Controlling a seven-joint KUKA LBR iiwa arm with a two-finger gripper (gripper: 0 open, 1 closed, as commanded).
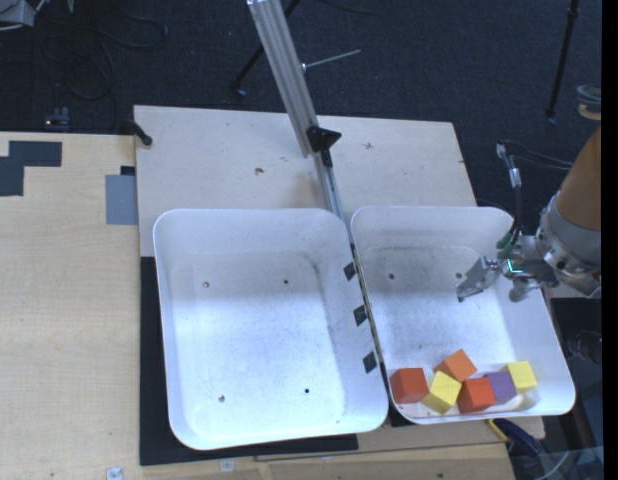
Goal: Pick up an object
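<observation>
Resting in right bin (409, 230), near corner: small coloured blocks (463, 381), seemingly rigid, light; pinch across flat faces. Gripper (476, 279) state indiscernible.

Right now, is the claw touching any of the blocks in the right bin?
Apart. The camera view shows the claw up over the right bin, with bare floor between it and the blocks clustered at the near wall.

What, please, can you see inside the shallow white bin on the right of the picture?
Inside the shallow white right-hand bin, small coloured blocks cluster at its near edge: red block, orange, two yellow, purple, another red. The claw hangs above the bin's floor, hiding a patch.
</observation>
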